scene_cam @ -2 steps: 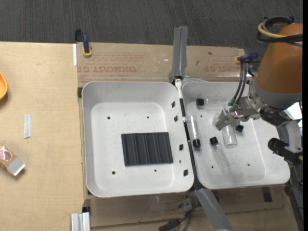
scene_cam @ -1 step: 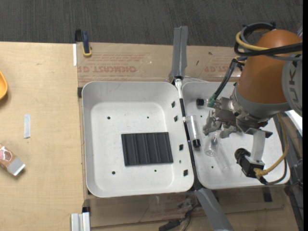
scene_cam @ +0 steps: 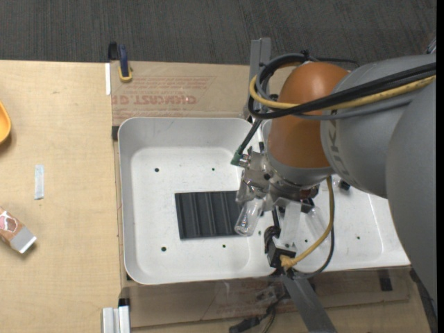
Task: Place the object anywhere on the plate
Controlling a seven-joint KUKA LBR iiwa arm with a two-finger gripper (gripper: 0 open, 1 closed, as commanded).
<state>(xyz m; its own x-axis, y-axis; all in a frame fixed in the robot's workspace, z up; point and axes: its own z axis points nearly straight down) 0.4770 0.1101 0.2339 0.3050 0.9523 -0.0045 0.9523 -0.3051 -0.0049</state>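
We're looking down on the desk (scene_cam: 62,116), and the landmark here is the dark ribbed plate (scene_cam: 207,214), a flat black rectangle with lengthwise grooves, lying on the floor of the left white bin (scene_cam: 142,151). It sits toward the bin's right half, its long side running left to right.

Right at the plate's right edge, there's the tool (scene_cam: 251,217), hanging under the grey arm (scene_cam: 374,130) with its big orange band (scene_cam: 302,116). The arm comes in from the plate's right and covers most of the right white bin (scene_cam: 368,241). A clear, glassy-looking thing (scene_cam: 247,218) shows at the tool's tip, slim and tilted, overlapping the plate's right end. Whether that is the task's object or part of the tool itself, I cannot tell, and I cannot tell how the tool is set either; the wrist hides that.

Yellow and black cables (scene_cam: 326,224) loop down past the wrist, to the right of the plate.

Far left of the plate, out on the bare wood, lie a small brown-and-white packet (scene_cam: 14,230) and a pale little strip (scene_cam: 39,182). Above the plate, beyond the bin's rim, a sheet of cardboard (scene_cam: 173,92) with red print.
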